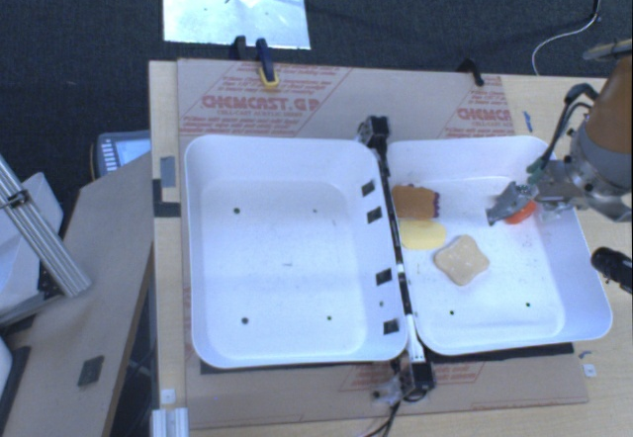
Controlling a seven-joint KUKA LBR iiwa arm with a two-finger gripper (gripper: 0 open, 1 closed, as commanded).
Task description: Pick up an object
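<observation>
My gripper (pixel 508 202) reaches in from the right and hangs over the right bin (pixel 554 326), near its back right part. A small orange-red object (pixel 522 213) shows right at the gripper's tip, partly hidden by it; whether it is gripped or lying on the bin floor I cannot tell. Further left in the same bin sit a brown bread-like piece (pixel 415 201), a flat yellow piece (pixel 423 234) just in front of it, and a beige lumpy piece (pixel 462 260) near the middle.
The left bin (pixel 198 227) stands beside the right one, joined by a row of black clips (pixel 384 277). A black and yellow clamp (pixel 267 69) sits on the board behind. The arm's grey body (pixel 605 168) overhangs the right bin's edge.
</observation>
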